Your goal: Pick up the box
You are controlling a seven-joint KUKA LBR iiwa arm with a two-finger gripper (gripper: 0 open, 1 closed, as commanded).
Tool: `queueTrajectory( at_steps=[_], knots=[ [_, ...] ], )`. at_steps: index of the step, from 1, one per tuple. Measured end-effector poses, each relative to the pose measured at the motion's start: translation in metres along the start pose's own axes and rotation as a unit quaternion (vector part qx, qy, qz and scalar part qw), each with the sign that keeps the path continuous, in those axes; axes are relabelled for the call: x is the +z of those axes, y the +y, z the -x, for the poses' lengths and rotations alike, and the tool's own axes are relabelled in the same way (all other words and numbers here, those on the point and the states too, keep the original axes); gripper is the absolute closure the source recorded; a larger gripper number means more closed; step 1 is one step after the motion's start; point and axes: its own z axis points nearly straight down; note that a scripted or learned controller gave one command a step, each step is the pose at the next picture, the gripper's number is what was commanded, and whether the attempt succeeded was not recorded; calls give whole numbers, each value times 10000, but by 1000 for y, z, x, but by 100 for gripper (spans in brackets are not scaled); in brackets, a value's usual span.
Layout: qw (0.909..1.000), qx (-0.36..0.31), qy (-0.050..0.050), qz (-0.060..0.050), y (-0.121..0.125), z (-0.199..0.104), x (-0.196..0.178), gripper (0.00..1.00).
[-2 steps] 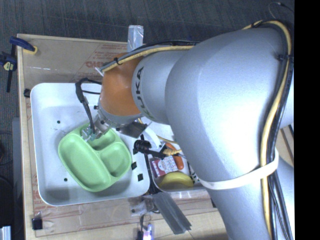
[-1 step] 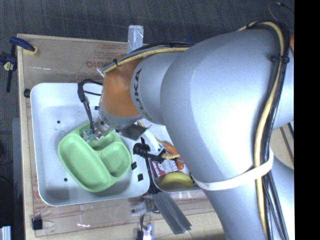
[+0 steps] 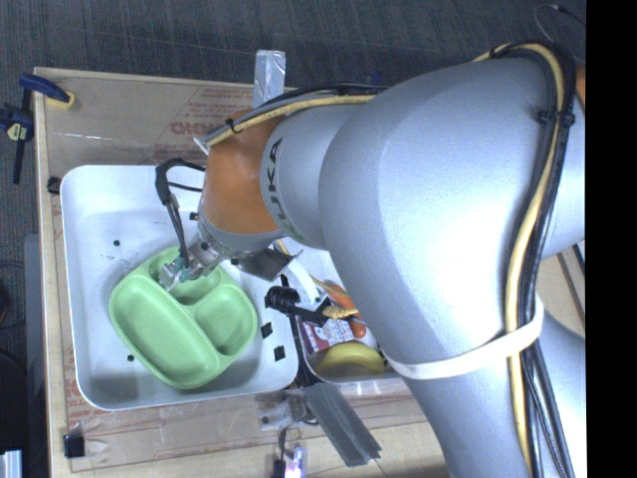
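Grey and orange-banded, the arm's gripper hung low over the upper lobe of a light-green divided plastic dish in the left shallow white bin; whether it was apart or together could not be told. A dark red printed box lay in the right bin beside a yellow banana, both on the desk.

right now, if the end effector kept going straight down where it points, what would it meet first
Most likely the green divided tray in the left bin; the end effector sits over its upper rim, though depth is unclear.
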Motion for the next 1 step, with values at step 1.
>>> queueTrajectory(
  at_steps=[1],
  knots=[
    [9985, -501, -109, 191, -7, -34, -8, 0]
  ],
)
